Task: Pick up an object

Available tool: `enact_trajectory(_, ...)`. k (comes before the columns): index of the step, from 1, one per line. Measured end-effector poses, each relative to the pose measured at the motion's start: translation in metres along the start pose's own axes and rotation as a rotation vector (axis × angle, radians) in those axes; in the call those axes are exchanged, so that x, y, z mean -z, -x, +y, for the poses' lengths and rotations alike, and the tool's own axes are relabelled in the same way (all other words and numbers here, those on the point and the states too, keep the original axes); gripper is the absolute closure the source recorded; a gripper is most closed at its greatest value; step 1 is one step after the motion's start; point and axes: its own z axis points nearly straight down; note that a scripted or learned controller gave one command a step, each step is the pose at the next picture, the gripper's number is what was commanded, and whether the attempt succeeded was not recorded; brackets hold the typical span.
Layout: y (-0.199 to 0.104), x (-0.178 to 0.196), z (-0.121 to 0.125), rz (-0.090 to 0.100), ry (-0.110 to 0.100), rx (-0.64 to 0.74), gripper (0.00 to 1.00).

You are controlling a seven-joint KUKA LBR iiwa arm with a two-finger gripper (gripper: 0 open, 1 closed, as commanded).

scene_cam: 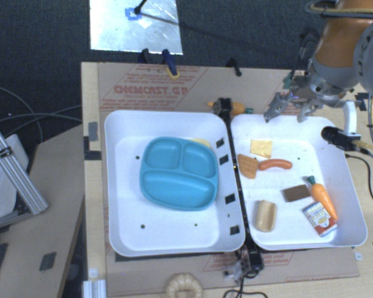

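- My gripper (290, 108) hovered over the right bin's (351, 185) far rim, fingers spread, holding nothing.
- A yellow piece (201, 143) hid behind the blue tray (179, 172).
- The carrot (324, 198) lay diagonally, green top pointing up-left.

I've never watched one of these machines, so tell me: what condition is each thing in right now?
gripper: open, holding nothing, raised over the right bin's far edge
blue plate: flat in the left bin
cheese slice: flat
sausage: on its side
carrot: on its side
red packet: lying flat
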Motion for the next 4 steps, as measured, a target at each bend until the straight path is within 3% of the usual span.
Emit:
enact_trajectory(1,0.0,0.009,0.002,-0.001,0.013,0.001,0.0)
enact_trajectory(3,-0.007,-0.077,0.001,-0.001,0.011,0.003,0.0)
enact_trajectory(4,-0.008,-0.139,-0.003,-0.001,0.009,0.0,0.0)
